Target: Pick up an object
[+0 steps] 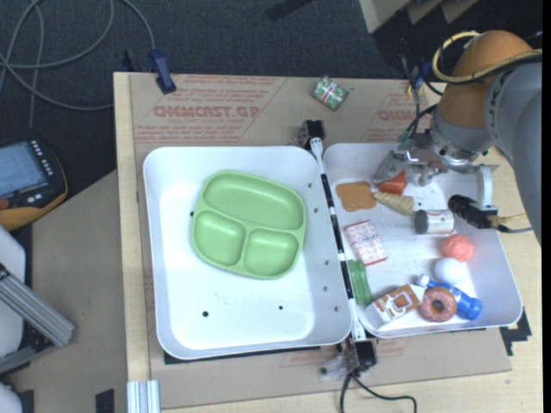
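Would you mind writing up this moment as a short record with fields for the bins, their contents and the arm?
left bin: holds a green divided plate
right bin: small items, among them a doughnut, white ball, pink ball, brown flat piece
bench: a small wrapped item lies behind the bins
claw: low over the right bin's far end
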Controlling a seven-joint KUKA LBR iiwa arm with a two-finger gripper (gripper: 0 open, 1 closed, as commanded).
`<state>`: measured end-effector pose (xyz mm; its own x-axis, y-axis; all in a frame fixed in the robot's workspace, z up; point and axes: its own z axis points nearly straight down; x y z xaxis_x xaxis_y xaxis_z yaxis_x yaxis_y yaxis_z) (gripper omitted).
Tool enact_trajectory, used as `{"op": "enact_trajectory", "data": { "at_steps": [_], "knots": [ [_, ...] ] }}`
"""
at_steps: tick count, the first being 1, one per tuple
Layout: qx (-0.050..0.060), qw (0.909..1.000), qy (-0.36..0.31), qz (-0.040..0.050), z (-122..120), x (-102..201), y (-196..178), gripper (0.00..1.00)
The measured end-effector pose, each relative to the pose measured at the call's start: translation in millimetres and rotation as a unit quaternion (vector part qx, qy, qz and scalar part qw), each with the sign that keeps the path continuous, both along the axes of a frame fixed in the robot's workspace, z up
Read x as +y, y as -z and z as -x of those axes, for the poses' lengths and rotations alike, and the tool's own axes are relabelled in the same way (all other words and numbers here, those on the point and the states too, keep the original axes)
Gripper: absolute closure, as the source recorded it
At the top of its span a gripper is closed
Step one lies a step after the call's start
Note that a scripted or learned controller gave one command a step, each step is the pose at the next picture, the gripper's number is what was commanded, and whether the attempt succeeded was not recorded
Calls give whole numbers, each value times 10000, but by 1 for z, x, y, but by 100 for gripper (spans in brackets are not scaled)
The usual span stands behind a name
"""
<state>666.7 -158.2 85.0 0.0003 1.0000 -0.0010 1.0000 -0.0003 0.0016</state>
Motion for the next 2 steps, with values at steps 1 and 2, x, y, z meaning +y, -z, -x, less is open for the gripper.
{"op": "enact_trajectory", "data": {
  "at_steps": [1, 2],
  "knots": [
    [-14, 10000, 0, 3, -1, 0, -11, 100],
    [-6, 10000, -12, -8, 23, 76, -101, 100]
  ]
}}
